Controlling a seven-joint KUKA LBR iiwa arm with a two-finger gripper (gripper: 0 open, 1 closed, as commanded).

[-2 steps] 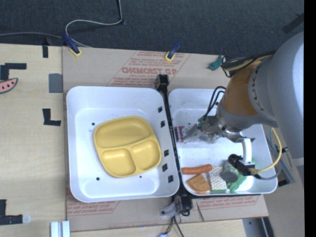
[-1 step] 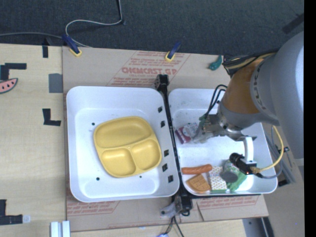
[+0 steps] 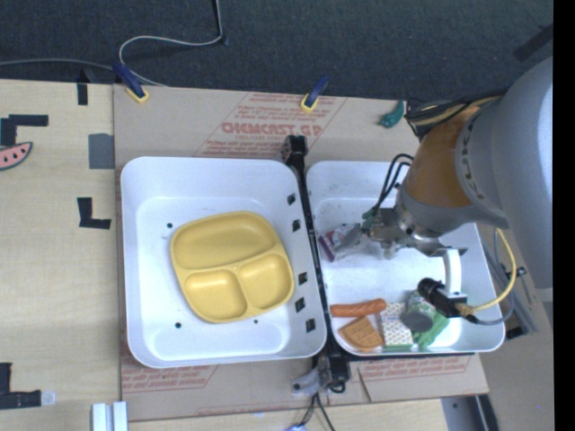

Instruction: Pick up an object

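Bench (image 3: 54, 268) – cardboard (image 3: 260, 128) (two bins (image 3: 144, 182)).

a robotics lab: taped bench (image 3: 54, 241), cardboard sheet (image 3: 260, 128), clamps (image 3: 135, 86), two white bins (image 3: 144, 182), loose cables (image 3: 171, 41).

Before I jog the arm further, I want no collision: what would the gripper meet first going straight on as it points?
The gripper points toward the divider between the bins. A small purplish object lies right at its tip, likely first; depth is unclear.
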